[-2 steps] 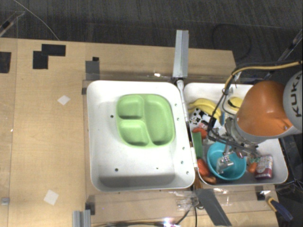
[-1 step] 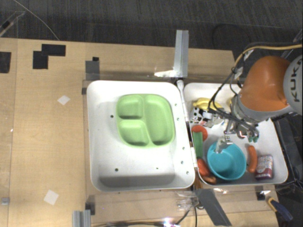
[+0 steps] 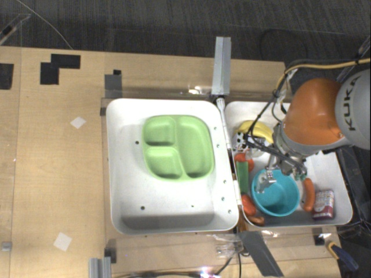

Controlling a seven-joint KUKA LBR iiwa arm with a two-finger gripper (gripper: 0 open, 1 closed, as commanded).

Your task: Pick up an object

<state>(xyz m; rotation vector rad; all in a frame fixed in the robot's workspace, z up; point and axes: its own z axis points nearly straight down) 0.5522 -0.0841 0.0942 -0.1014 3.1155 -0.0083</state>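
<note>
One teal bowl (image 3: 278, 194) lies directly beneath the claw (image 3: 270, 180).

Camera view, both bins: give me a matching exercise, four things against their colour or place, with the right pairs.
Things:
1. divided tray
2. bowl
3. banana
4. small packet

Descriptions:
A. teal, under the gripper
B. yellow, near the right bin's far edge
C. light green, lying in the left bin
D. dark red and white, in the right bin's near right corner

Pairs: 1-C, 2-A, 3-B, 4-D
</note>
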